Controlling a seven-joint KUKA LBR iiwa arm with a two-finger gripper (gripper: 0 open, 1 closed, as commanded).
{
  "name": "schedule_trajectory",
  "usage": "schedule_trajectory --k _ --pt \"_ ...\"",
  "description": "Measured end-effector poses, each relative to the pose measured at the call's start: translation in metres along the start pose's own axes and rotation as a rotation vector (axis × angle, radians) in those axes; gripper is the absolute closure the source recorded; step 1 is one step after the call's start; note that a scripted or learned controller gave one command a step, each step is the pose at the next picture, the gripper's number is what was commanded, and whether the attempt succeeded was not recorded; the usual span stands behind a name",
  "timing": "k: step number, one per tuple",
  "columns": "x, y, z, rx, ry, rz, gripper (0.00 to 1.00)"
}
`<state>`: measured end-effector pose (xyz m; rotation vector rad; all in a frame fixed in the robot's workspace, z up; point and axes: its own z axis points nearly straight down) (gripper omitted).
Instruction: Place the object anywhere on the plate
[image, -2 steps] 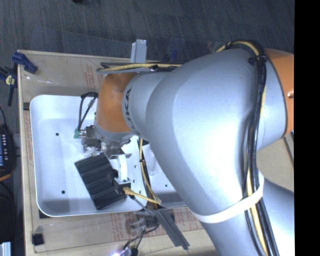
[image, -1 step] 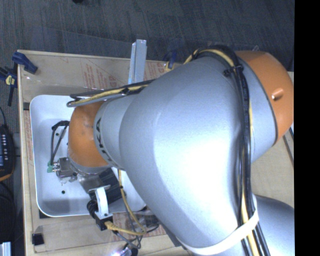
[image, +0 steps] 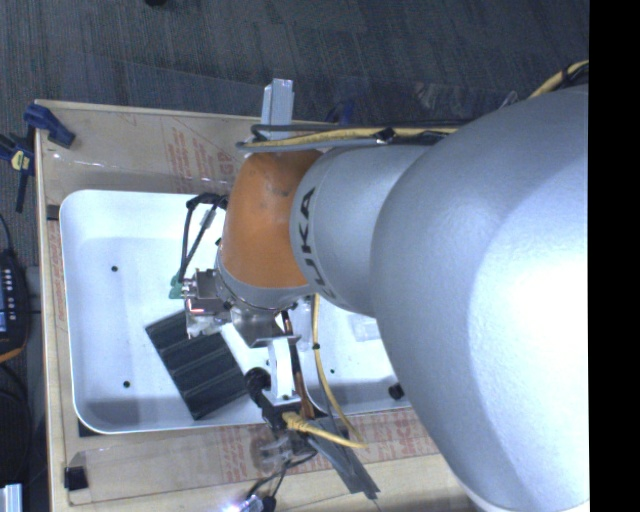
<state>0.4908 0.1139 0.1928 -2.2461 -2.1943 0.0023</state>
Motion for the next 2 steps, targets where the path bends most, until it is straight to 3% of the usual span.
schedule_trajectory --k 1,2 --pt "0.108 0.076 0.026 0.004 -0.002 0.152 1.0" --pt "0.027 0.145 0.051 0.002 -0.001 0.089 1.0"
